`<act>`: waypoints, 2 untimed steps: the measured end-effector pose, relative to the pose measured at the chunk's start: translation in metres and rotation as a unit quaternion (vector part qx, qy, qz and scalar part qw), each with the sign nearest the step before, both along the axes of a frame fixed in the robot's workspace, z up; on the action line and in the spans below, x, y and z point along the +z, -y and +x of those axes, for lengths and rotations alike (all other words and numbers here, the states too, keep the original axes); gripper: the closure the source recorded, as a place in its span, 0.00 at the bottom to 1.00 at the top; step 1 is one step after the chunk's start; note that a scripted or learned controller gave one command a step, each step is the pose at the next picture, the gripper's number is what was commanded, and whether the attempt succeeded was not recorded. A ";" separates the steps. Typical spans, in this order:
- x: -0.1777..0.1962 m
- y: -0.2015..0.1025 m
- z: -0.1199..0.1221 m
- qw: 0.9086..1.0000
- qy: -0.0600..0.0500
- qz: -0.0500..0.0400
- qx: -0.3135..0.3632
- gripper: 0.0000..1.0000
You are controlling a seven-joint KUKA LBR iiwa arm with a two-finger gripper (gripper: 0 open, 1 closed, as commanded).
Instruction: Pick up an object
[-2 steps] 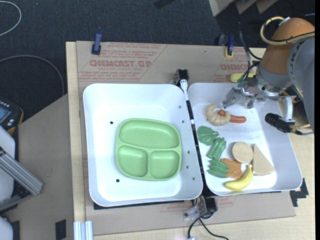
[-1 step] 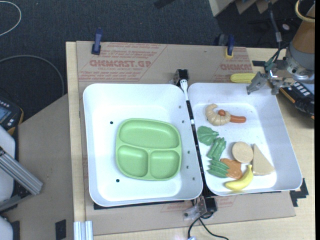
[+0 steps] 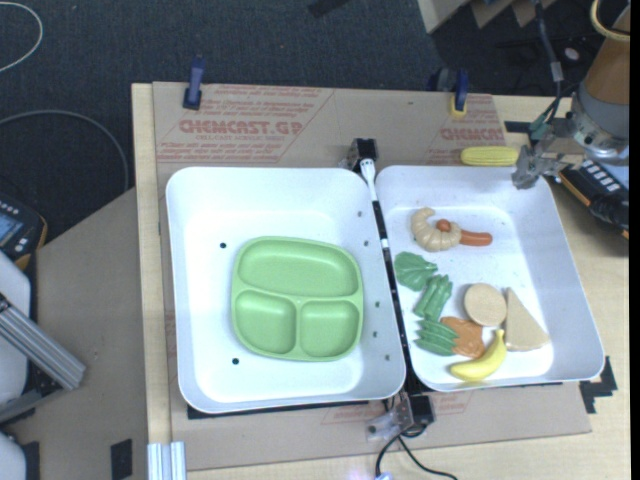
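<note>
The KUKA arm [image 3: 606,78] shows a rounded orange band above a pale grey wrist collar; a dark cable runs alongside it; the metal-grey gripper [image 3: 527,173] is small and angular, with green and red wiring near its base.

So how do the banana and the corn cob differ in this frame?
The banana lies inside the right bin, at its near edge, touching other toy food; the corn cob lies alone on the board outside that bin's far edge. The banana is curved, the corn cob straight. The corn cob lies close to the gripper, the banana far from it. Both are yellow.
</note>
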State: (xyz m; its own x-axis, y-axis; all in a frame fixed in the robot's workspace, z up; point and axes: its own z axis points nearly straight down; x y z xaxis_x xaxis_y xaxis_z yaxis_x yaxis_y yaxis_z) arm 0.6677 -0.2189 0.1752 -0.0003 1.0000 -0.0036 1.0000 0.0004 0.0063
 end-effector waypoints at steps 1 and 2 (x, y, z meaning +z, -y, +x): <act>-0.096 0.002 -0.014 1.000 -0.008 0.006 0.000 1.00; -0.090 -0.066 -0.068 1.000 -0.006 0.004 0.002 1.00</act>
